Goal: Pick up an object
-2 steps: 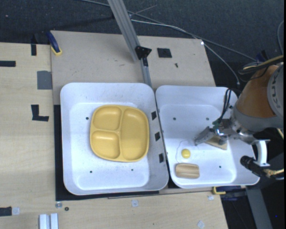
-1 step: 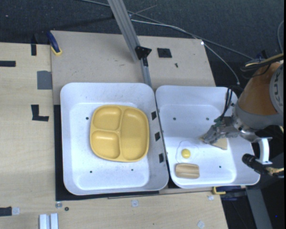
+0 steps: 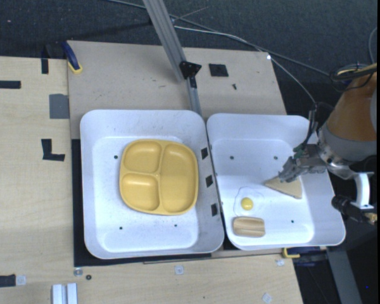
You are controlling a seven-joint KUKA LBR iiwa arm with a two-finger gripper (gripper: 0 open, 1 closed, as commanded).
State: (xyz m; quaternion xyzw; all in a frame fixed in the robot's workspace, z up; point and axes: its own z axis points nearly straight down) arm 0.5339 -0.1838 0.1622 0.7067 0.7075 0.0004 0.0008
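We see two shallow white bins side by side on the bench. The left bin holds a single yellow divided plate, three compartments showing, lying flat near the middle of the bin's floor and well apart from the gripper. The right bin holds three small things: a tan wedge-shaped piece, a fried-egg toy with a white rim and yellow yolk, and a small bread-roll piece. The arm reaches in over the right bin's right-hand wall, and the gripper hangs low at the upper edge of the wedge. From our slanted view its dark fingers overlap the top of the wedge, but we cannot tell whether the jaws stand apart or together, nor whether the wedge sits between them or merely just below them. The wedge itself appears to rest on the bin floor, its point turned away from the jaws toward the egg. The egg lies near the jaws, on the side toward the left bin and a little closer to the bin's near wall. The bread roll lies beyond the egg, just beside it, nearest the near wall.
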